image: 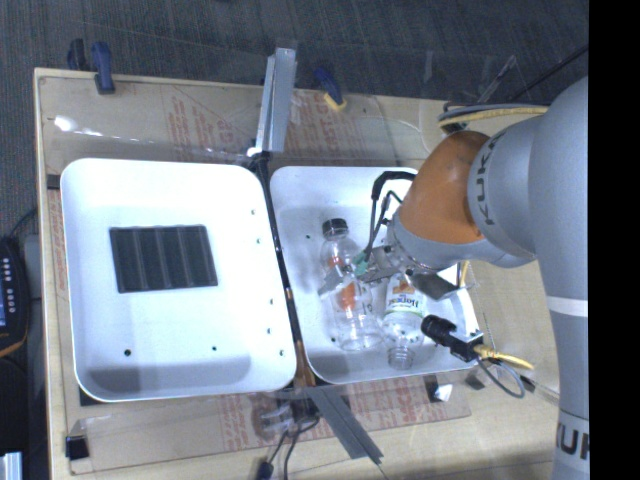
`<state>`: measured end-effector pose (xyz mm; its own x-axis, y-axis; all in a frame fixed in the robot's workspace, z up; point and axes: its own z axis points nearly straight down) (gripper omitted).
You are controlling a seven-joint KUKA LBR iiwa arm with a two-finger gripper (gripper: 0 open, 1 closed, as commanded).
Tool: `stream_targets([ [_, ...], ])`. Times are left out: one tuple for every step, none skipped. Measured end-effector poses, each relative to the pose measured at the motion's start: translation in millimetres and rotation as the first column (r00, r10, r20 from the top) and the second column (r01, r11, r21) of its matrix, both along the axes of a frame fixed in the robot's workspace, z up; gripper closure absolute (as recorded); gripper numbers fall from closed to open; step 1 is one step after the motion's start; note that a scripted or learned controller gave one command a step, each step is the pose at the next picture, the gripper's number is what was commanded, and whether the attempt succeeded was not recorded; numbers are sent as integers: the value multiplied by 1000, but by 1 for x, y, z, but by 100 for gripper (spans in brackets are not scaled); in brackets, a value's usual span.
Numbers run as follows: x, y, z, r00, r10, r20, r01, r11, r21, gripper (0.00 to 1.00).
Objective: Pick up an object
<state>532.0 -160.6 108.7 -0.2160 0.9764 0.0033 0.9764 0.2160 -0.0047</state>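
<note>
Three clear plastic bottles lie together in the right bin. One with a black cap points toward the back. A second with orange on it lies in the middle. A third with a white label lies near the front wall. My gripper hangs low over the cluster, just right of the black-capped bottle and touching or nearly touching the group. The arm's orange band and grey body cover the bin's right side.
The left bin holds a dark grey ribbed rectangular slab near its middle. A metal divider bar rises behind the seam between the bins. Blue clamps grip the bench's far edge.
</note>
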Motion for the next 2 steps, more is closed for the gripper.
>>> stream_targets([
  [0, -1, 9, 1000, 3, -2, -3, 1000, 0, 100],
  [33, 17, 169, 958, 287, 6, -287, 958, -4, 100],
])
